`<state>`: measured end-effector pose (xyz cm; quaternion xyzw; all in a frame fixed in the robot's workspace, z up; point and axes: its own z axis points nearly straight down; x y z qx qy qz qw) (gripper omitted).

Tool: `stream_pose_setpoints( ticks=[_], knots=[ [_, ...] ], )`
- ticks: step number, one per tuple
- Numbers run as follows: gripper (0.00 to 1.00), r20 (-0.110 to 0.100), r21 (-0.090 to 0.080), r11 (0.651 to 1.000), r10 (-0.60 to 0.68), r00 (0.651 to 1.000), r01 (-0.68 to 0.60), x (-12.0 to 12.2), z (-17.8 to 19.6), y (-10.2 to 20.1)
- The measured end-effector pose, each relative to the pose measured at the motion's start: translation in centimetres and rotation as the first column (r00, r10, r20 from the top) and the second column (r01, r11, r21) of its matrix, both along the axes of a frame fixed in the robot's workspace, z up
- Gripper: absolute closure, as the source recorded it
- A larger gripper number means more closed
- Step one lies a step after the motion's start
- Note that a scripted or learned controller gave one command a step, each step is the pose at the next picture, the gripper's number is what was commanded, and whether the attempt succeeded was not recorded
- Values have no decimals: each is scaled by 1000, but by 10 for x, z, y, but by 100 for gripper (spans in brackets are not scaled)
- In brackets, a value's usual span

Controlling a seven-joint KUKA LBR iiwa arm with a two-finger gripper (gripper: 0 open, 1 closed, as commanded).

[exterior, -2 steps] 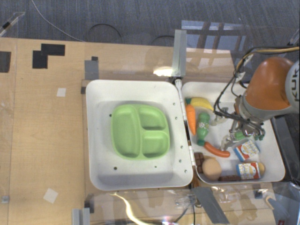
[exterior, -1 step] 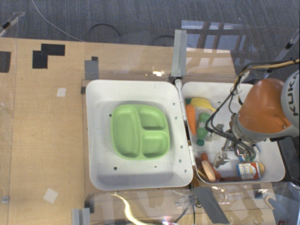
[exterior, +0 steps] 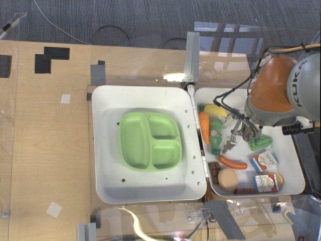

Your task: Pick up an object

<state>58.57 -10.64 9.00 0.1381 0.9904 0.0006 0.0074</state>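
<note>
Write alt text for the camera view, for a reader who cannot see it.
A grey robot arm with an orange band reaches from the right, its pincer over the right white bin of toy food, including a carrot, a sausage and a small can. The left white bin holds a green divided plate.

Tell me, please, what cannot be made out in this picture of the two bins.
- Tool, camera view: too small and blurred to tell its state.
- Right bin: the arm hides its upper right part.
- Labels on the small carton and can: too small to read.
- Brown item by the bin wall: unclear what it is.
</note>
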Motion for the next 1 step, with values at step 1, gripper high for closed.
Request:
stream_pose_setpoints(
  ticks=[1],
  knots=[
    [0, 3, -2, 1000, 20, 1000, -20, -48, 1, -13]
  ],
)
